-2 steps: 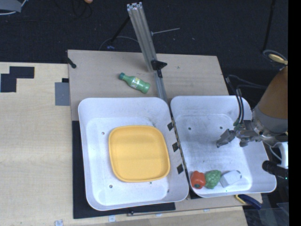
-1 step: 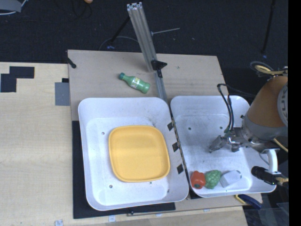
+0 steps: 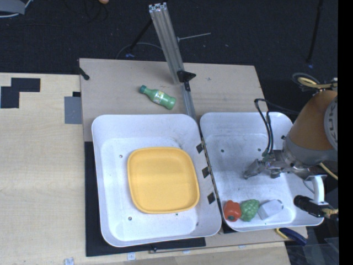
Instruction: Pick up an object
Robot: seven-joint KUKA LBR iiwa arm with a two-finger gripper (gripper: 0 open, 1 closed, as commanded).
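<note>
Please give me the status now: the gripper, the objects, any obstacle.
Gripper low in the right bin, nothing seen in it. Red object, green object, grey object along bin's near edge. Yellow plate in left bin.

Around the gripper (image 3: 255, 170), the right bin (image 3: 231, 131) floor lies bare toward its far wall, while a red piece (image 3: 232, 210), green piece (image 3: 250, 209) and grey block (image 3: 270, 208) crowd the near wall.

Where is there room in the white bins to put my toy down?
Right bin: bare floor between its back wall and the gripper. It is crowded along the front, where the red object, green object and grey object sit together. Left bin: just a strip around the yellow plate.
</note>
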